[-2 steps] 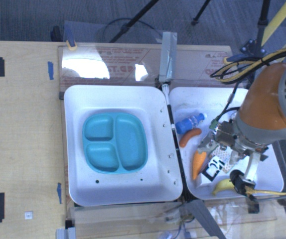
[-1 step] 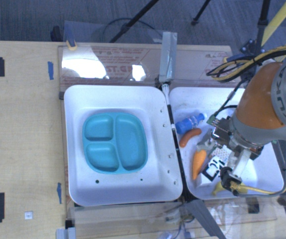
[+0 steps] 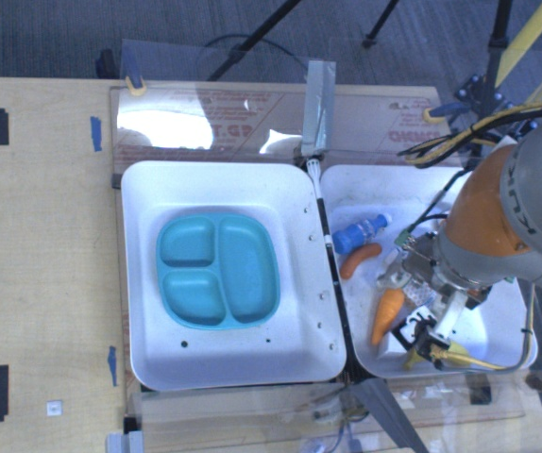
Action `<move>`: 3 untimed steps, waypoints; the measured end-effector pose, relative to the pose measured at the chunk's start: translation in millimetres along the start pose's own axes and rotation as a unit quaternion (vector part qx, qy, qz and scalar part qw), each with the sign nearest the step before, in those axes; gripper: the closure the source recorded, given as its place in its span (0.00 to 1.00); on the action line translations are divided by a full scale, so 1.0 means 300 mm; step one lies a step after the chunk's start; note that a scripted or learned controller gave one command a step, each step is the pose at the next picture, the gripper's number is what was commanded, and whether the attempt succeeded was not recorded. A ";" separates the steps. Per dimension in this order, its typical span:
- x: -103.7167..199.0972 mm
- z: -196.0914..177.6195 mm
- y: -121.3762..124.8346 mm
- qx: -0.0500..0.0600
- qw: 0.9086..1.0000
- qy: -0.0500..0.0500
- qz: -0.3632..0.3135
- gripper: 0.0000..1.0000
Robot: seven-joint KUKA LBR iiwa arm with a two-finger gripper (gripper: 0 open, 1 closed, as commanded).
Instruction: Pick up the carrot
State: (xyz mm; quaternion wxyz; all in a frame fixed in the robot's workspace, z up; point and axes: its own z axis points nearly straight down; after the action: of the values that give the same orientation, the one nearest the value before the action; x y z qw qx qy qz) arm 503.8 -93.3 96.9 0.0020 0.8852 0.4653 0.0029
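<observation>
The orange carrot (image 3: 385,316) lies in the right bin (image 3: 507,343), near its front left, with its tip pointing toward the front edge. My gripper (image 3: 405,276) hangs over the carrot's thick upper end, touching it or just above it. The wrist blocks the view there, so I cannot see whether the carrot is gripped. The grey arm with its orange band (image 3: 483,217) reaches in from the right.
A blue bottle-shaped toy (image 3: 357,233) and a brown-orange sausage (image 3: 360,260) lie just behind the carrot, near the divider between the bins. In the left bin (image 3: 153,196) sits a teal divided plate (image 3: 219,268). A clear panel stands behind both bins.
</observation>
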 end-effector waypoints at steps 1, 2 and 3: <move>-0.007 -0.027 0.004 0.000 1.000 -0.002 0.002 1.00; -0.045 0.013 0.009 -0.003 1.000 0.005 -0.029 1.00; 0.002 0.017 0.041 -0.004 1.000 0.000 0.010 1.00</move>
State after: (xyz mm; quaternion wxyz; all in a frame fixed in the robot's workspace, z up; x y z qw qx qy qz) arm 514.4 -99.8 91.9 0.0053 0.8898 0.4562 0.0045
